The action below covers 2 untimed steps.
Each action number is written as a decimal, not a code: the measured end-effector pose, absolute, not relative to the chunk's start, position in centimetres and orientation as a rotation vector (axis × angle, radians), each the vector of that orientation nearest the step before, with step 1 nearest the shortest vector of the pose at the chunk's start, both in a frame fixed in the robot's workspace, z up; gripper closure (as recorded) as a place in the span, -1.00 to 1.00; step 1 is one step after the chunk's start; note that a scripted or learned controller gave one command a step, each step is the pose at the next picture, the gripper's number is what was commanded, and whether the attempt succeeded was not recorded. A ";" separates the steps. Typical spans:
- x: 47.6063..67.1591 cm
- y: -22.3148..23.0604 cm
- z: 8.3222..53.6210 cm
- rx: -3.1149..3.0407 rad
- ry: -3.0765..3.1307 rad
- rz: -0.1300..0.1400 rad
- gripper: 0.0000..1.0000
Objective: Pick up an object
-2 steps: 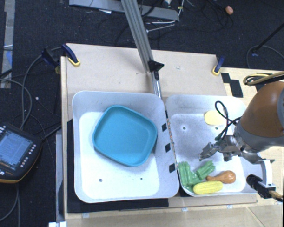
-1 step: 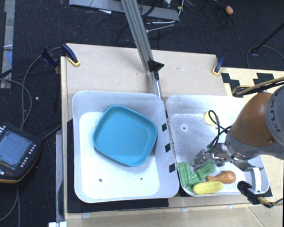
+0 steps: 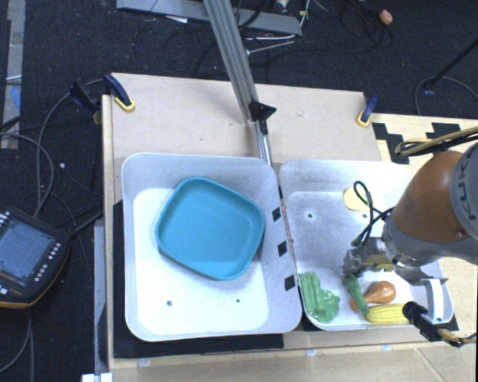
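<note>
Camera view showed us, at the far left, a handheld control pendant [image 3: 21, 257] lying on the dark carpeted floor among loose cables, well apart from the work. Next came the pale wooden desk [image 3: 187, 118], held at its back corners by yellow-tipped clamps. On it sat the left bin [image 3: 137, 300], where a blue square plate [image 3: 210, 228] lay flat and slightly turned, out of the arm's way, so we judged it was not the target just then. A grey metal pole [image 3: 236, 57] slanted down from the top to the seam between the bins.

In the right bin [image 3: 321, 197] the small things were crowded into the near corner: a green leafy toy [image 3: 320, 299] by the dividing wall, then a green stick-shaped piece [image 3: 354, 294], a brown rounded toy [image 3: 380, 291] and a yellow corn cob [image 3: 387, 314] just beside it. The pincer [image 3: 360, 265] was down over the green stick, probably because that piece stood nearest its reach. We could not tell whether it was released or clenched, nor whether it had anything. The orange-banded arm [image 3: 434, 205] covered the bin's right side.
</note>
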<state>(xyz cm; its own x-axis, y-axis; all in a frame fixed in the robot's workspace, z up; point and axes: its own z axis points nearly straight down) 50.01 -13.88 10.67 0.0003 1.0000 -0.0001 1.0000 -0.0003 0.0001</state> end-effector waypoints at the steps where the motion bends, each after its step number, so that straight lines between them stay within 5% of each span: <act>1: 50.0 -14.1 14.8 2.219 2.220 0.003 1.00; 2: 49.6 -13.2 20.0 2.218 2.220 0.004 1.00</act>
<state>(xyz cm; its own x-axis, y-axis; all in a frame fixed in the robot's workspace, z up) 49.56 -13.21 20.04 -0.0011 1.0000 -0.0005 1.0000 0.0011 0.0040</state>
